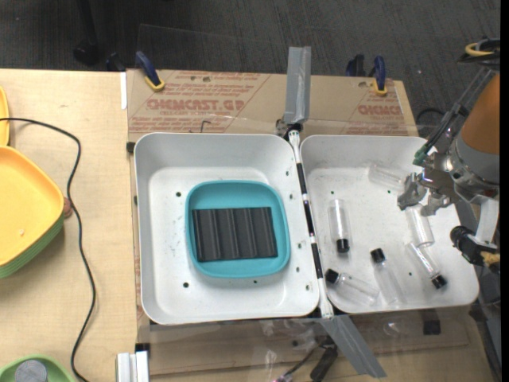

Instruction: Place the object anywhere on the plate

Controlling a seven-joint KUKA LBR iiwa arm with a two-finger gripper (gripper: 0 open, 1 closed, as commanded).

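Note:
A teal rectangular plate (236, 199) with a dark ribbed insert lies in the middle of the left bin (159, 213). Several clear vials with black caps lie in the right bin (358, 189): one vial (339, 224) left of centre, another vial (419, 229) just below the gripper, and a third vial (426, 266) near the front right. The gripper (420, 191) hangs over the right side of the right bin, directly above the upper end of that second vial. Whether it touches the vial is unclear.
A loose black cap (377, 255) and another vial (347, 281) lie at the right bin's front. A clear vial (382, 174) lies towards the back. The bins' shared wall (305, 213) separates plate and vials. Yellow dishes (24, 209) sit at far left.

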